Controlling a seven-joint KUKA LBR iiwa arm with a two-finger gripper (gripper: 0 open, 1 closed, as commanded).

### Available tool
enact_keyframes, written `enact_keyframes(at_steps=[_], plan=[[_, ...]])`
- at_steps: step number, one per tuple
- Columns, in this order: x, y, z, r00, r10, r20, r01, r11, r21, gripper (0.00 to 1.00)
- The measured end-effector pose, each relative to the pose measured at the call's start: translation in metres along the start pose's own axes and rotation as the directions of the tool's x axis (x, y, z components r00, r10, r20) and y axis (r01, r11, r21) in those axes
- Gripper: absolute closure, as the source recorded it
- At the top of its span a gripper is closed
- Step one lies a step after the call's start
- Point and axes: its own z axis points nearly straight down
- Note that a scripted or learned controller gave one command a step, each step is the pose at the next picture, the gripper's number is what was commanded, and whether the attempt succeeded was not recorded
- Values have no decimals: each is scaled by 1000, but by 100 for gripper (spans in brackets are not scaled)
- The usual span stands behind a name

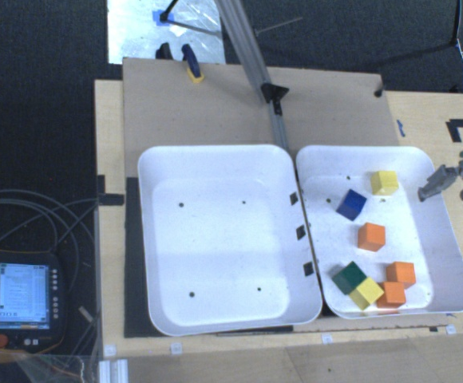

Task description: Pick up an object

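The right bin (447,250) holds several cubes. A yellow cube (385,182) lies near its far side, with a blue cube (351,204) and an orange cube (371,236) below it. At the near end a green cube (349,278), a second yellow cube (366,293) and two orange cubes (401,273) (390,294) cluster together. My gripper (453,186) hangs over the right bin's far right rim, to the right of the first yellow cube. Its fingers stand apart and open, with nothing between them.
The left bin (215,154) sits beside the right one, sharing the middle divide. A slanted metal pole (246,42) crosses the back of the bench. A teach pendant (17,298) and cables lie off the bench at the lower left.
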Motion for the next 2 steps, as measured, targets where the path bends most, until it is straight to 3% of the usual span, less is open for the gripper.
enact_keyframes(at_steps=[1, 2], plan=[[0, 0, 0, 1000, 0, 0, 0, 1000, 0, 0], [4, -3, 43, 1000, 3, -1, -3, 1000, 4, 0]])
